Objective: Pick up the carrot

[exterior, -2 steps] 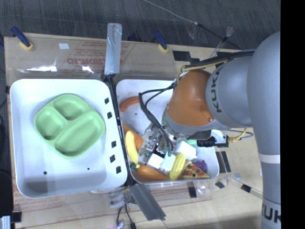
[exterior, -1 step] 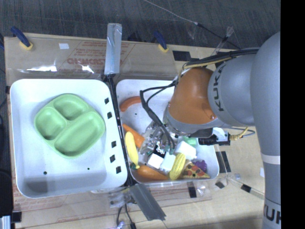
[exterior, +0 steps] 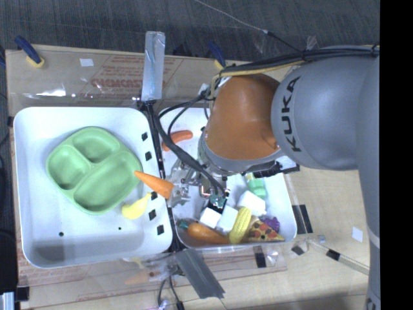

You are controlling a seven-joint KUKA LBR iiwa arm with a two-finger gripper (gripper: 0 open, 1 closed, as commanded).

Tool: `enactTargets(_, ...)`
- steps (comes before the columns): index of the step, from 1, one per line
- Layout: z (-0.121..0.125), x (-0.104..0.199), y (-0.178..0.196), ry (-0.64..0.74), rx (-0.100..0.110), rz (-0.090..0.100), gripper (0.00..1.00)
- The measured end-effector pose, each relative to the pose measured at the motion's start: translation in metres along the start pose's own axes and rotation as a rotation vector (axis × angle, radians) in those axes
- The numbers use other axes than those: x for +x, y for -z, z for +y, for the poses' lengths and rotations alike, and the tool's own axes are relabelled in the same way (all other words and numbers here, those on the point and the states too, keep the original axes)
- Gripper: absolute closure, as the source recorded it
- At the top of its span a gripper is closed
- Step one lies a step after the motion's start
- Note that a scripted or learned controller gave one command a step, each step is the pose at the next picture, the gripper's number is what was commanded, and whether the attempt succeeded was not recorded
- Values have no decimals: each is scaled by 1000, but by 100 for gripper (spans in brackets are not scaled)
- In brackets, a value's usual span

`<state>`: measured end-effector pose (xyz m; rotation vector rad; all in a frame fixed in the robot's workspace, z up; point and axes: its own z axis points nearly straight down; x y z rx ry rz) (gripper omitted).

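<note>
A robot gripper [exterior: 173,191] pinches the thick end of a carrot [exterior: 153,183] between its closed fingers, its tip reaching over the rim of a green plate [exterior: 93,168].

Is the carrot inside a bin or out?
Neither, really: the carrot lies across the divide between the two bins, its tip over the left bin by the green plate.
</note>
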<state>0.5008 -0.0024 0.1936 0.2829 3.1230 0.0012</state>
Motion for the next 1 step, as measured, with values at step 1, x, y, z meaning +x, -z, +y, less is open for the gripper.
enactTargets(1, 25, 14, -2, -423, 3, 7, 100)
